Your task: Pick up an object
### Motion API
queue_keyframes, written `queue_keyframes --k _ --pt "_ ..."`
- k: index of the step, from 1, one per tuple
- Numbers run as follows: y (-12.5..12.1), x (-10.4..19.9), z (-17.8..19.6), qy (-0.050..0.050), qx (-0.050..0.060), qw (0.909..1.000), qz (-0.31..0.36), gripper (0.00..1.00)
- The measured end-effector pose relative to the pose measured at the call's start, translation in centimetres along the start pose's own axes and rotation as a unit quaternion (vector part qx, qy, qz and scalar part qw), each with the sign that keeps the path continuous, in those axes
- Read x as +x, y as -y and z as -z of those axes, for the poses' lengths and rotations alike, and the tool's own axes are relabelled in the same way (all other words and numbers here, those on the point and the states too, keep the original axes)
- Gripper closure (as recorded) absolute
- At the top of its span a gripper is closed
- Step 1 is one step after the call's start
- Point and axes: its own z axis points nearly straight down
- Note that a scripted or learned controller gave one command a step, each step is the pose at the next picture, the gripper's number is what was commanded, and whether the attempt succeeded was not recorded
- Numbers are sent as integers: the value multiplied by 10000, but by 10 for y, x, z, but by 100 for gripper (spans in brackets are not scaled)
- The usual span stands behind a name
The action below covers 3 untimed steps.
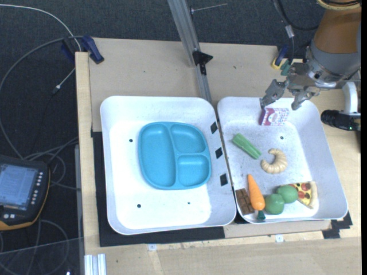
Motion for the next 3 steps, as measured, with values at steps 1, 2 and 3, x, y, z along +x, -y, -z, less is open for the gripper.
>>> queue_keyframes --k 1,2,3 --pt "0 0 0 0 0 10000 -1 0" --pt "-7 1 -44 4 13 10000 -1 0" --pt "0 -2 -89 3 15 10000 -9 0"
